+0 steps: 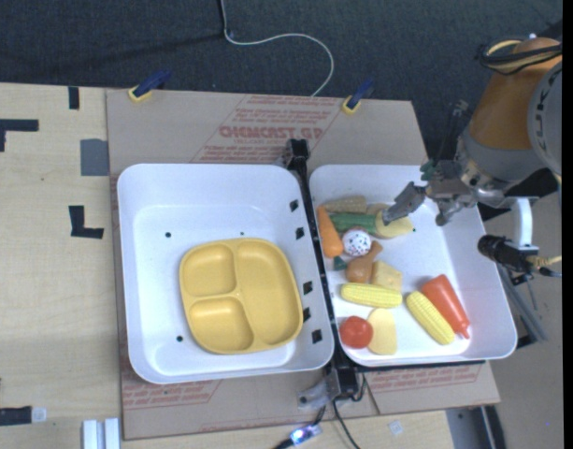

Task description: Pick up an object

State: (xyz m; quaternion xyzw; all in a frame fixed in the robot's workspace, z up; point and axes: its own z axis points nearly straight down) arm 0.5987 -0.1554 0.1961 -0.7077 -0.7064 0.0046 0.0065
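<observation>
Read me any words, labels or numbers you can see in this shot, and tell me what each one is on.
Red print on the cardboard sheet behind the two bins: upside down and blurred, too unclear to read.
More red print on the cardboard's front edge, below the bins: too small to read.
Black marks on the wooden bench: plain shapes, not letters.
Yellow tray and toy foods: no text.

- One camera sits up high and looks down at a slant.
- It sees the whole tabletop [43, 251] and both white bins [136, 204].
- The arm [510, 110] comes in from the right.
</observation>
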